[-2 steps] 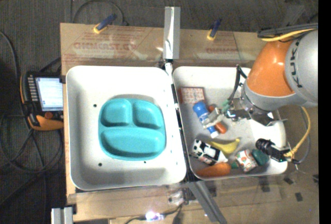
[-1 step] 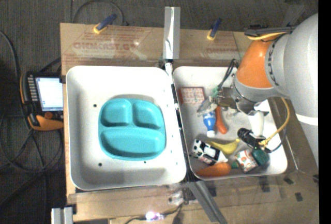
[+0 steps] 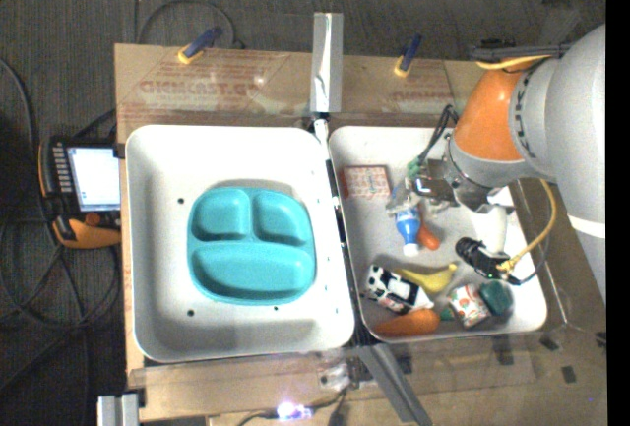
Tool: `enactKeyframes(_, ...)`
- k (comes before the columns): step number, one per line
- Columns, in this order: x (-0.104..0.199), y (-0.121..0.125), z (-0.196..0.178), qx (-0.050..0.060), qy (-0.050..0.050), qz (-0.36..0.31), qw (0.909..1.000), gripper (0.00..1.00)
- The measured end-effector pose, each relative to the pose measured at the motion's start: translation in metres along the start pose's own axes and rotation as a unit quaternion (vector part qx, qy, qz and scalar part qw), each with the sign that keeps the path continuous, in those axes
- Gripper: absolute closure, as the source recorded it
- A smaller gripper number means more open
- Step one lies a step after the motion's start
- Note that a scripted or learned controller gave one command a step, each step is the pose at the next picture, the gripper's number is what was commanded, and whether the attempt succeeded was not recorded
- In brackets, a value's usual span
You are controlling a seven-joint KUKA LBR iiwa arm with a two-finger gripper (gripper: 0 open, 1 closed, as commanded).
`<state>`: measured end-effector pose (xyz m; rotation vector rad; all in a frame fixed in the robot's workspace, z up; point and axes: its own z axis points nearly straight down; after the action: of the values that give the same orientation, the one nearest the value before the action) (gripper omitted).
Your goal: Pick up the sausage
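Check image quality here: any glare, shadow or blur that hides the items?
Camera view: even lighting, sharp enough; glare on the clear sheet behind the bins; soft shadow under the teal tray; the hand and arm shade part of the right bin.

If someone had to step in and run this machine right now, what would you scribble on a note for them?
Gripper: over the upper middle of the right bin, just above a small blue and white bottle. Whether its fingers are open or shut is not visible; nothing is seen held.

Sausage: the reddish-orange piece lying along the right bin's front wall, below the banana and the black and white cow toy. It looks untouched.

Left bin: holds a teal divided tray.

Done: nothing yet. Left: bring the gripper toward the front of the bin, close on the sausage, lift.
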<state>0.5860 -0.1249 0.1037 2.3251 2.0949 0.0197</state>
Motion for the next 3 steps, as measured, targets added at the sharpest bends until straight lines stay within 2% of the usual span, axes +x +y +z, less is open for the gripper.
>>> enactKeyframes(1, 0.000, -0.002, 0.004, 0.003, 0.000, 0.000, 1.0000, 0.00)
enactKeyframes(2, -0.094, -0.006, -0.089, 0.010, -0.004, 0.079, 0.9968, 0.00)
enactKeyframes(3, -0.077, 0.042, -0.054, 0.010, -0.003, 0.094, 0.9955, 0.00)
